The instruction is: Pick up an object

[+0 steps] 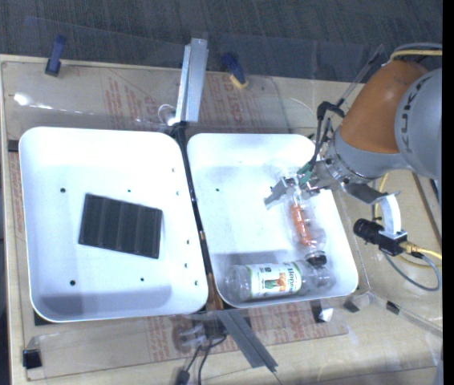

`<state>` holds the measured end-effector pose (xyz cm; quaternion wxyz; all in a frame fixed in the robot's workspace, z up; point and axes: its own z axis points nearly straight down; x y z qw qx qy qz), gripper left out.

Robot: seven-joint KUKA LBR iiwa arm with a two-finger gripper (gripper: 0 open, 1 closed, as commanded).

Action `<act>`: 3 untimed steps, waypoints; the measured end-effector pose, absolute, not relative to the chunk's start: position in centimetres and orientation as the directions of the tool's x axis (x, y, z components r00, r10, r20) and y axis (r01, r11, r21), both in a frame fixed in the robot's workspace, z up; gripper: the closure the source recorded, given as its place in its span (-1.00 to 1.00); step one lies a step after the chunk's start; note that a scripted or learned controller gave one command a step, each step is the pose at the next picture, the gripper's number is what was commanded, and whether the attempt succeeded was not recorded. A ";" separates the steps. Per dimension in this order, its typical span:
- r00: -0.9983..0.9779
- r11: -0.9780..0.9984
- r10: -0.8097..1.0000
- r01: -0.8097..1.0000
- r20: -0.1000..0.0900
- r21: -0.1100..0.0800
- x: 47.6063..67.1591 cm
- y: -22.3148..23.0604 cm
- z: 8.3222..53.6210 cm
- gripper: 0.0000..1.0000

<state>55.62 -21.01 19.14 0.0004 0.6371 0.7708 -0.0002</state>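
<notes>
My gripper (285,189) hangs over the right bin (235,155), near its right wall. Just below it lies a slim clear tube with orange contents (301,223), pointing toward the bin's front; a small dark cap (317,258) sits at its near end. A clear plastic bottle with a green and orange label (275,280) lies on its side along the front wall of the same bin. In the left bin (42,159) a black ribbed rectangular pad (121,225) lies flat near the middle. Whether the gripper touches the tube is unclear.
The grey arm with its orange band (375,115) reaches in from the right over the bench. A metal bar (192,79) stands behind the seam between the bins. Two blue clips (54,55) (233,68) sit at the back edge.
</notes>
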 end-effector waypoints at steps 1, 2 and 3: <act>-0.247 0.247 0.969 0.969 -0.002 0.001 58.6 -18.4 30.0 -1.00; -0.302 0.302 0.953 0.953 0.001 -0.003 54.7 -20.4 23.4 -1.00; -0.337 0.337 0.942 0.942 0.001 -0.003 54.6 -20.9 20.3 -1.00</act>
